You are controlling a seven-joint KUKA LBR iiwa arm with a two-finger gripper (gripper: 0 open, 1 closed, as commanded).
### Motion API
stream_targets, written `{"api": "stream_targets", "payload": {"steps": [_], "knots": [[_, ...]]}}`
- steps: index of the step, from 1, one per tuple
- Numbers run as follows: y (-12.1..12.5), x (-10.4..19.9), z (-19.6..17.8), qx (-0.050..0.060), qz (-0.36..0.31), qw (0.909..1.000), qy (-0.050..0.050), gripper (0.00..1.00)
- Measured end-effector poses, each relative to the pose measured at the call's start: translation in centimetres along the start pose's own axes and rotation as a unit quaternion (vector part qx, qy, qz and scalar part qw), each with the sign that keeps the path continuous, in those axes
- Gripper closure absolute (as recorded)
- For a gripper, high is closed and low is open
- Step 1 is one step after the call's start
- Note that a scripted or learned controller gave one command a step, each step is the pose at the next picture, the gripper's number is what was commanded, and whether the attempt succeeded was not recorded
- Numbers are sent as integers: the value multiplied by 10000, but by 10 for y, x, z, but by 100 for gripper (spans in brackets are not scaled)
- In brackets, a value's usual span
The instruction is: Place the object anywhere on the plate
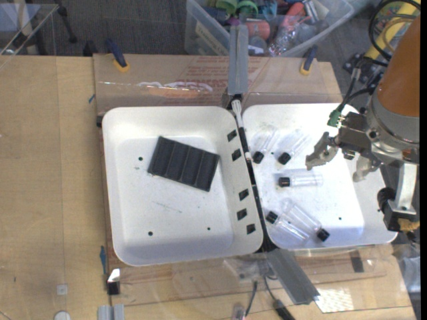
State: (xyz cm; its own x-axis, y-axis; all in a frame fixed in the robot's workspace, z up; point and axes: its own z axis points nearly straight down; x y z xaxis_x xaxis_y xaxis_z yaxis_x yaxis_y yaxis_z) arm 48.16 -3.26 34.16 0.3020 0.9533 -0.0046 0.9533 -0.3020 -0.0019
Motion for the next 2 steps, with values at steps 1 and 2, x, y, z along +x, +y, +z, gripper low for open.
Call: {"api": "stream_targets", "payload": {"steps": [1, 2], "knots": [[1, 0, -9, 1, -4, 10000, -5, 100], [0, 1, -9, 2, -5, 10000, -6, 0]]}}
